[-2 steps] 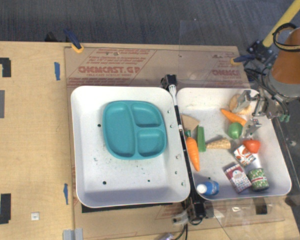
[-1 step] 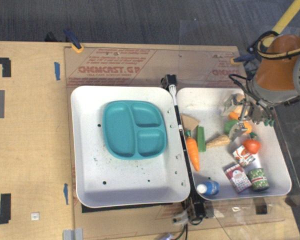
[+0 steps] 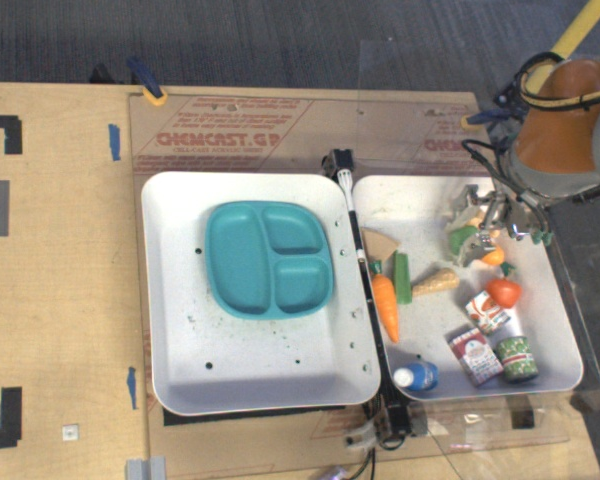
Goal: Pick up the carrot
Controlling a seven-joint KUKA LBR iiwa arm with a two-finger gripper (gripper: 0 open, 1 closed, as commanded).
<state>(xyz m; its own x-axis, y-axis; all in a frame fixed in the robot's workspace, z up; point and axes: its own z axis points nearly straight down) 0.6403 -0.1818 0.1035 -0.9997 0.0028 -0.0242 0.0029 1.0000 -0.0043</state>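
Note:
The carrot is orange and lies lengthwise in the right bin, close against its left wall, with its thick end toward the back. My gripper hangs over the back right part of that bin, well to the right of the carrot and apart from it. Directly under the gripper lie a green toy and a small orange piece. Nothing can be made out in the gripper's hold.
A green stick and a brown wedge lie right beside the carrot. A beige cone, a tomato, cans and a blue bottle crowd the right bin. The left bin holds a teal divided plate.

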